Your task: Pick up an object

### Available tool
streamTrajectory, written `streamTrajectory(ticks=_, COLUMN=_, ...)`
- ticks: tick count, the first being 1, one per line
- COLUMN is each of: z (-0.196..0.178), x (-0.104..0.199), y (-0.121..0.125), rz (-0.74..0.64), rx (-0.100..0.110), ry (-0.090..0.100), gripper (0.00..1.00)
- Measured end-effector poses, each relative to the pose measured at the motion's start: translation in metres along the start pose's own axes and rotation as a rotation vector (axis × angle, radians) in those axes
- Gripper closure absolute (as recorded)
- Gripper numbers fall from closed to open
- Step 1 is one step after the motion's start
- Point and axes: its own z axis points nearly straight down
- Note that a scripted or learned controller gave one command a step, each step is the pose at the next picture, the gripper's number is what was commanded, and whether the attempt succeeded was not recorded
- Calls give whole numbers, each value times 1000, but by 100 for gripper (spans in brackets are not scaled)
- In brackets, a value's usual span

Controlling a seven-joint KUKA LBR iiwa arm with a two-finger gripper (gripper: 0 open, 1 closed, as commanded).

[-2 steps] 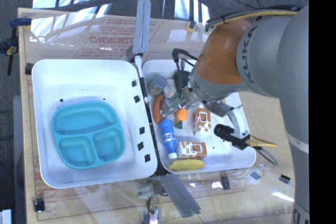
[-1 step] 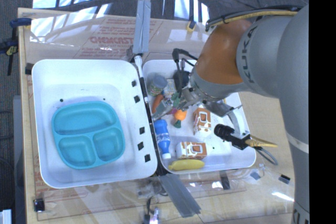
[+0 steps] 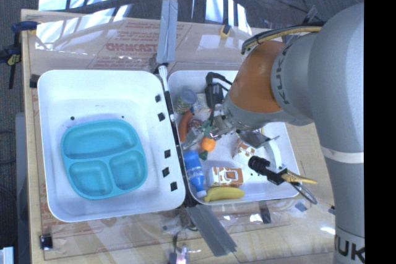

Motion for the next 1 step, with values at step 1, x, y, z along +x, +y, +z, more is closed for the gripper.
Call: streamTrajectory(ticks=1, z=17, x=2, y=-29, rz=-89, rx=-32, ry=-22, gripper=0)
